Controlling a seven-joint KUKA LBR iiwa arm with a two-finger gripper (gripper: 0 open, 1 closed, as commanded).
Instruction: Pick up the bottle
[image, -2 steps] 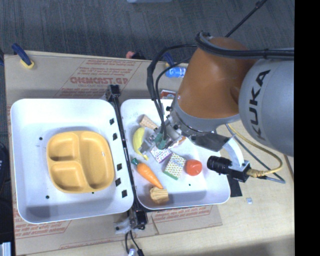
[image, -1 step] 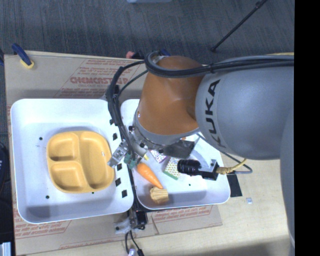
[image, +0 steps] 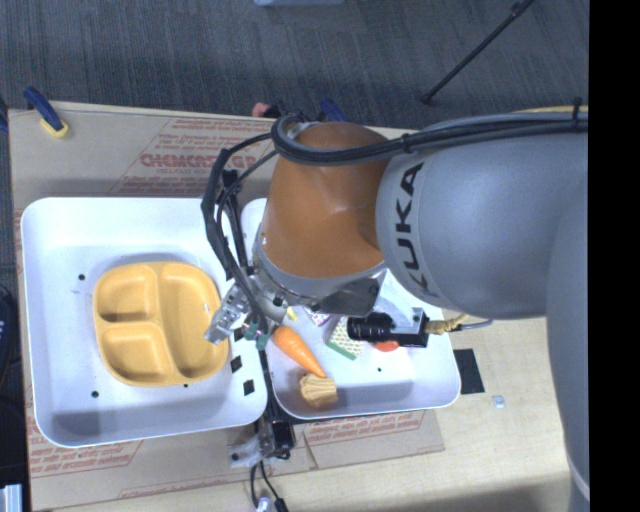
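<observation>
My gripper (image: 232, 318) hangs low over the seam between the two bins, at the right edge of the yellow divided plate (image: 155, 320) that lies in the left bin (image: 50, 300). The grey arm with its orange band (image: 325, 205) covers most of the right bin (image: 430, 385), hiding whatever lies beneath it. I cannot pick out a bottle among the things that show.
Along the front of the right bin lie an orange carrot (image: 297, 348), a tan block (image: 318, 390), a green-and-white piece (image: 343, 346) and a small red thing (image: 386, 347). Both bins rest on a cardboard sheet (image: 180, 150).
</observation>
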